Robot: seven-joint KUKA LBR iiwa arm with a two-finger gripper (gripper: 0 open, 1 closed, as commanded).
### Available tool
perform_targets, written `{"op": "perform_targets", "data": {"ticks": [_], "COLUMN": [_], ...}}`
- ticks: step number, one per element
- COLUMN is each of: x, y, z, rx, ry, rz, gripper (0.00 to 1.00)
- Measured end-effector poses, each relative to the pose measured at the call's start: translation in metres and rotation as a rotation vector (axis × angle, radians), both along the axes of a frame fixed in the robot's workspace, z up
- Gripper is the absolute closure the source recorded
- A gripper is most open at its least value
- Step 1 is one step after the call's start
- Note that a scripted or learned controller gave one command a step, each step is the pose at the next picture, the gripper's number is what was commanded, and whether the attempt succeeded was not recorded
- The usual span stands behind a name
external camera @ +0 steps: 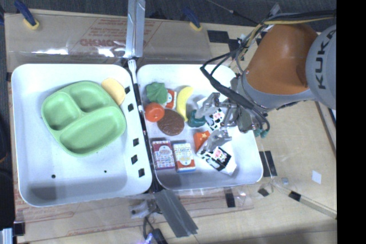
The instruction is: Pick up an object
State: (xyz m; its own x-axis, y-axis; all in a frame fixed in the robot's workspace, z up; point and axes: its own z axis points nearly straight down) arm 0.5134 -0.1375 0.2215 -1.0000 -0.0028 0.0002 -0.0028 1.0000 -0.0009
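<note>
The arm (pixel 286 66) reaches in from the right over the right bin (pixel 246 171), its orange band above the wrist. The gripper (pixel 216 123) hangs low over the bin's right half, among the toys. Its metal fingers (pixel 206 104) blur into the cluttered objects beneath, so I cannot tell how far apart they stand, nor whether anything sits between them. A small black-and-white patterned piece (pixel 217 117) shows right at the fingers, and a larger carton (pixel 219 158) with the same cow pattern lies just below the gripper, near the bin's front right corner. An orange piece (pixel 201 139) lies beside the carton, close under the gripper. Left of the gripper lie a banana (pixel 183 100), a teal item (pixel 196 119), a brown round cookie (pixel 171 122), a red-orange tomato (pixel 153 112) and a green leafy toy (pixel 155 91). Two small boxes (pixel 173 156) lie side by side at the front of the same bin. The left bin (pixel 23 123) holds a green divided plate (pixel 86 117), with a yellow piece (pixel 114 89) touching the plate's upper right rim.
</note>
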Motion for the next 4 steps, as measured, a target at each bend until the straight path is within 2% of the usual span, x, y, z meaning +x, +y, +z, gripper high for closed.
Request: {"op": "perform_targets", "data": {"ticks": [1,2,3,4], "x": [0.099,0.016,0.096,0.144], "y": [-0.025,0.034,0.028,0.003], "z": [-0.118,-0.125,-0.125,-0.125], "rx": [-0.001,0.000,-0.001,0.006], "ry": [-0.022,-0.011,-0.010,0.005], "rz": [0.226,0.180,0.177,0.253], "gripper": [0.00,0.00,0.00,0.00]}}
